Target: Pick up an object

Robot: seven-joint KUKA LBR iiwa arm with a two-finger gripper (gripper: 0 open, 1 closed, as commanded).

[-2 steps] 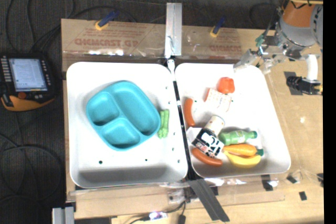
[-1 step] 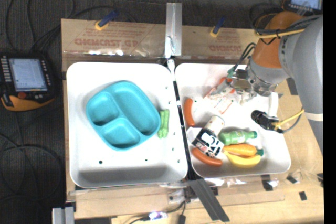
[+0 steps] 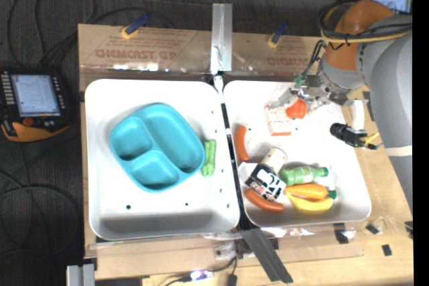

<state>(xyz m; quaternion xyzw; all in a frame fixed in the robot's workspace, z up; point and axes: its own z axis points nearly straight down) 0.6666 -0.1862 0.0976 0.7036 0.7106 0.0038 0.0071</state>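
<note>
Orange and small, the rounded plastic toy (image 3: 296,109) sat at the upper centre of the right white bin (image 3: 355,174), directly under the claw (image 3: 303,92), whose spread I could not tell; a centred, vertical descent seemed wisest before closing.

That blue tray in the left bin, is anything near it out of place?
Yes. A green pod-shaped toy lies wedged between the blue tray and the left bin wall, apart from the other toys piled in the right bin.
</note>
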